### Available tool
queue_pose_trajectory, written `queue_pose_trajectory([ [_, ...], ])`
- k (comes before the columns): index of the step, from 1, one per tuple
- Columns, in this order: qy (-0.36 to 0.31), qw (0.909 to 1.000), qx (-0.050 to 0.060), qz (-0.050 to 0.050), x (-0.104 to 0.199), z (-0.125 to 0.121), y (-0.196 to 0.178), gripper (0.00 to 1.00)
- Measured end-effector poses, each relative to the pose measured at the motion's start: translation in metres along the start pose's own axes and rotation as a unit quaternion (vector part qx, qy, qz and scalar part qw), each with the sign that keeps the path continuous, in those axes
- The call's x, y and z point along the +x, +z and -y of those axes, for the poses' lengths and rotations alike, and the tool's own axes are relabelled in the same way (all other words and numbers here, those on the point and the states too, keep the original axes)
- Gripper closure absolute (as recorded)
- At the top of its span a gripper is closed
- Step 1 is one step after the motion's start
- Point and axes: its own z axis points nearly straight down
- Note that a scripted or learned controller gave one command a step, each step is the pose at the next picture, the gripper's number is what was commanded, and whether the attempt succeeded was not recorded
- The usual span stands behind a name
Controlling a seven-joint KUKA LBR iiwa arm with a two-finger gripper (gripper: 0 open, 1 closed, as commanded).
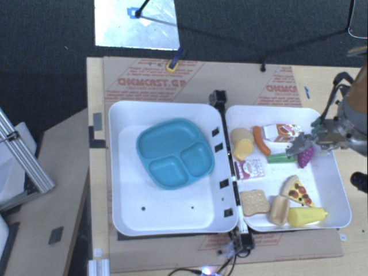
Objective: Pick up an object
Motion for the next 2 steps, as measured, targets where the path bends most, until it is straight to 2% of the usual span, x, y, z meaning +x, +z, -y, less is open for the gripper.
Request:
queue_pose_trajectory([
  [1, -0.001, 1.0, -0.006, 0.001, 0.0, -0.002, -0.006, 0.0],
  [2, 0.0, 1.0, -0.004, 0.001, -0.007, -0.005, 0.04, 0.0],
])
